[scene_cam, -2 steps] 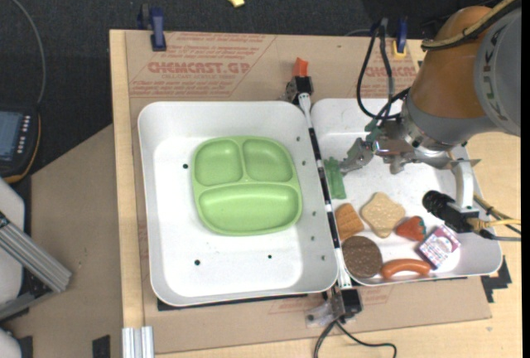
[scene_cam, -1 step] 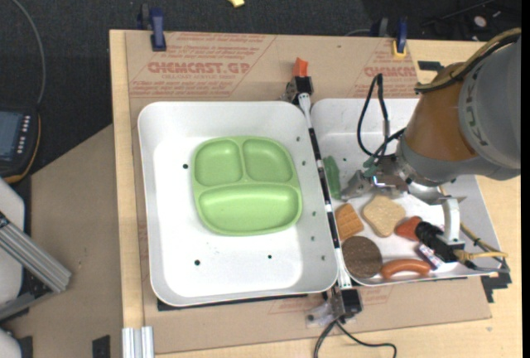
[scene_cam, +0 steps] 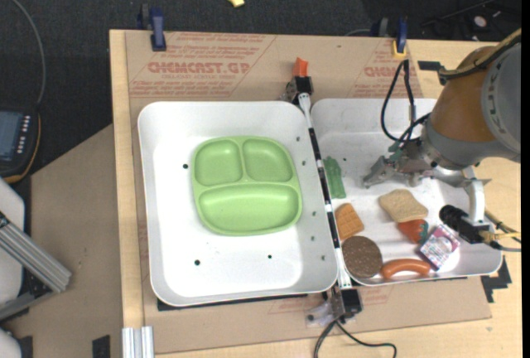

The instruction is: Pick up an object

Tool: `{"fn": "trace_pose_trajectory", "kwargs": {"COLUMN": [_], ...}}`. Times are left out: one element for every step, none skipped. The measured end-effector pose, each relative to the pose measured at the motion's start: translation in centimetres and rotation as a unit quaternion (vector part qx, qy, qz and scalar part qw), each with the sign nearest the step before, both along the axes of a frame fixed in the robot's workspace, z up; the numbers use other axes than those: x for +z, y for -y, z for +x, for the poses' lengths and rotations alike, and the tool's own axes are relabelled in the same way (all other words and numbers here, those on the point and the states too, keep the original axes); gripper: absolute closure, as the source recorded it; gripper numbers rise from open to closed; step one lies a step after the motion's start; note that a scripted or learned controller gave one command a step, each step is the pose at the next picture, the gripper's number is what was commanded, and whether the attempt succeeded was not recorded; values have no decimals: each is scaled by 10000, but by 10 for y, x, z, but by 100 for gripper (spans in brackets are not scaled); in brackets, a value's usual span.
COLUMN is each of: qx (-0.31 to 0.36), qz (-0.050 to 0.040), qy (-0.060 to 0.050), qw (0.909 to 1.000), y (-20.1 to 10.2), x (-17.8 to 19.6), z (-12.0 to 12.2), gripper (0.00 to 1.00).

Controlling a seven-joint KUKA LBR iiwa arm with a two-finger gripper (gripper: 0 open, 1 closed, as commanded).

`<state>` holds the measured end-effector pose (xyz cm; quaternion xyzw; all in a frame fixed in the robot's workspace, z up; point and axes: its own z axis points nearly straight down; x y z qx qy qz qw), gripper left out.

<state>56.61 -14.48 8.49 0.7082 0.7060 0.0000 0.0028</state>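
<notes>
Nothing is lifted yet, as far as we can judge: our gripper (scene_cam: 383, 172) hangs low in the right bin (scene_cam: 348, 120), fingers spread and holding nothing, over bare floor left of the food. The likeliest target, a tan bread slice (scene_cam: 402, 204), lies flat just right of it. Nearer us sit a crinkled orange cracker (scene_cam: 349, 220), a brown round cookie (scene_cam: 362, 256) and a sausage (scene_cam: 405, 268). The green divided plate (scene_cam: 246, 185) rests in the left bin (scene_cam: 166, 182).
</notes>
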Motion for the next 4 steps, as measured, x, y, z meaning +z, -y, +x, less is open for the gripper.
{"fn": "trace_pose_trajectory", "kwargs": {"qx": [-14,8,7,14], "qz": [16,10,-13,33], "qy": [-46,-5,34,-41], "qw": [10000,10000,10000,10000], "y": [28,25,57,31], "x": [-1,10,96,36], "z": [-72,-67,-57,-73], "gripper": [0,100,100,100]}}
